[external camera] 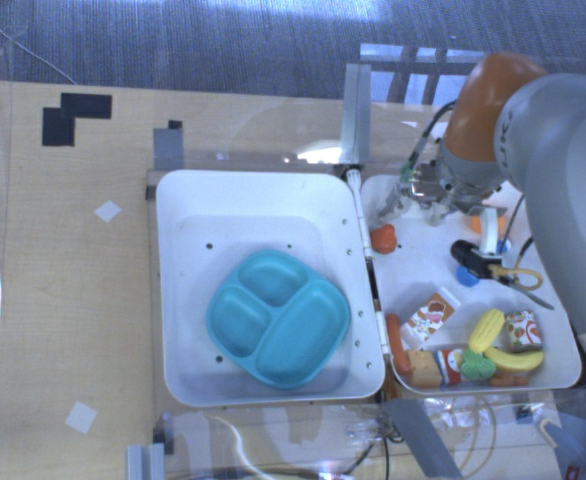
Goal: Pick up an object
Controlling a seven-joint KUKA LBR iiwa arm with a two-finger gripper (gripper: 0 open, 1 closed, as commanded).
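My gripper (413, 210) hangs over the far left part of the right bin (563, 368), its two fingers spread apart with bare bin floor between them. A small orange-red round thing (383, 237) lies just in front of the left finger, against the bin's left wall, apart from the fingers. Nearer the front lie a small printed carton (431, 318), a yellow corn cob (485, 330), a banana (514, 360), a green item (478, 366) and a red sausage (394, 336).
The left bin (183, 228) holds a blue divided plate (278, 316). A small can (522, 327) and a piece of bread (423, 368) crowd the right bin's front. The arm covers that bin's far right side.
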